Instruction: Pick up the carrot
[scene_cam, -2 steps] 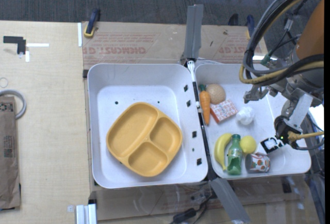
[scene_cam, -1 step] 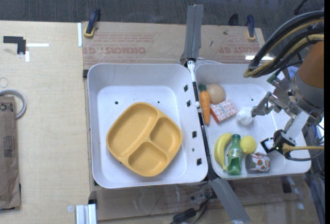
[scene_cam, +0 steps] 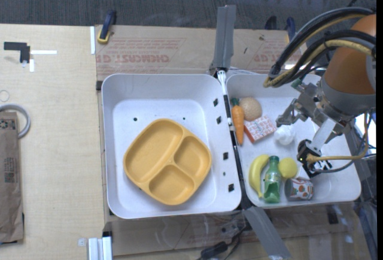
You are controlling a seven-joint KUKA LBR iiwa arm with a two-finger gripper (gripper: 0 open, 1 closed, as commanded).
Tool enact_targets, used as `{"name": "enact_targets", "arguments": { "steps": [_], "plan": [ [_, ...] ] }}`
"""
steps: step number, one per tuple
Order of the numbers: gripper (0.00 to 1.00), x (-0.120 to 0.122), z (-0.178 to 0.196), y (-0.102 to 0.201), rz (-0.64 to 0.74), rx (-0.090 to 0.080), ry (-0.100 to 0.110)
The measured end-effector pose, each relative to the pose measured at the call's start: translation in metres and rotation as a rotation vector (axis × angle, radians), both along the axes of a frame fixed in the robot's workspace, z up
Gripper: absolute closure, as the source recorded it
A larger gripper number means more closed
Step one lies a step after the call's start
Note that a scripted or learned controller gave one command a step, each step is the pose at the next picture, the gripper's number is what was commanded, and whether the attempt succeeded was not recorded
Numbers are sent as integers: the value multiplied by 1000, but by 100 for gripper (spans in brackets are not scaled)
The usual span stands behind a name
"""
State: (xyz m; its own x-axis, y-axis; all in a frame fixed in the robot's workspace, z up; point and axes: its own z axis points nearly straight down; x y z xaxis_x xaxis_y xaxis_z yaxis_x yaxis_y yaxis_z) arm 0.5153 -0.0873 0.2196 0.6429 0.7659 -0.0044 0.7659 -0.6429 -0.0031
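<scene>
The carrot point(scene_cam: 238, 123) is orange with a green top and lies lengthwise along the left wall of the right bin point(scene_cam: 350, 193). It rests beside a round beige potato-like item point(scene_cam: 251, 108) and a red-and-white carton point(scene_cam: 260, 129). My gripper point(scene_cam: 293, 114) hangs over the right half of that bin, just above a crumpled white object point(scene_cam: 285, 135). It sits well to the right of the carrot and does not touch it.
A banana point(scene_cam: 258, 172), a green bottle point(scene_cam: 271, 180), a yellow lemon point(scene_cam: 288, 167) and a small can point(scene_cam: 299, 189) crowd the front of the right bin. The left bin point(scene_cam: 119, 97) holds a yellow divided plate point(scene_cam: 167, 161).
</scene>
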Motion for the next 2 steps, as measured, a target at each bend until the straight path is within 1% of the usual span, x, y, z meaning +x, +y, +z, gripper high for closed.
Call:
{"name": "enact_targets", "arguments": {
  "steps": [1,2],
  "plan": [
    [0,59,169,3,-178,-2,-1],
    [0,-11,134,-43,-300,-2,1]
  ]
}}
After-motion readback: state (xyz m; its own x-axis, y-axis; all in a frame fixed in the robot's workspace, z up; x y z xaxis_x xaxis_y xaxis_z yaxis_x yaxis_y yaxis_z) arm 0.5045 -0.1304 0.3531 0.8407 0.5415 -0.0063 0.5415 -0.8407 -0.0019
